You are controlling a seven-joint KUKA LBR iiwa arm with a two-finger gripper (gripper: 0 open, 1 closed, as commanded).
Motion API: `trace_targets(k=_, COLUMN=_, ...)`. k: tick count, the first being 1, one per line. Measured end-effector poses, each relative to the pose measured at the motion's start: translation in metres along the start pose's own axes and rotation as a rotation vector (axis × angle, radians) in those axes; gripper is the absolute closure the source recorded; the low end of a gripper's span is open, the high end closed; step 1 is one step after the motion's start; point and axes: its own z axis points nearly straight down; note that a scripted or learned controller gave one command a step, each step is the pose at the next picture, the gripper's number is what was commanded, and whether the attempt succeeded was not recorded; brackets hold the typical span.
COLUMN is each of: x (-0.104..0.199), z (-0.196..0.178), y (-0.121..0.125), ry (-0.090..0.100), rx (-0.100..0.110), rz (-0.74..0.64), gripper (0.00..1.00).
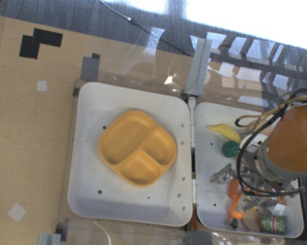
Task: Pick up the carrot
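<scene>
Right, the carrot (235, 200) lies in the right bin (203, 210), just under the gripper (258, 187); can't tell its grip state. Looks light, stiff, slick: you'd want to pinch it mid-length.

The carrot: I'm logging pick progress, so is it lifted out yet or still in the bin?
Still in. The carrot lies on the floor of the right bin, partly hidden beneath the end effector.
</scene>
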Motion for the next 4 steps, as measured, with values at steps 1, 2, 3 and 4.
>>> trace_targets(k=1, x=0.014, z=0.025, y=-0.019, ry=-0.026, rx=0.035, rz=-0.037, gripper=0.0)
trace_targets(k=2, x=0.031, z=0.028, y=-0.027, ry=-0.03, rx=0.047, rz=-0.043, gripper=0.0)
trace_targets(k=3, x=0.028, z=0.028, y=-0.023, ry=-0.027, rx=0.05, rz=-0.114, gripper=0.0)
trace_targets(k=4, x=0.023, z=0.031, y=-0.013, ry=-0.017, rx=0.046, rz=-0.522, gripper=0.0)
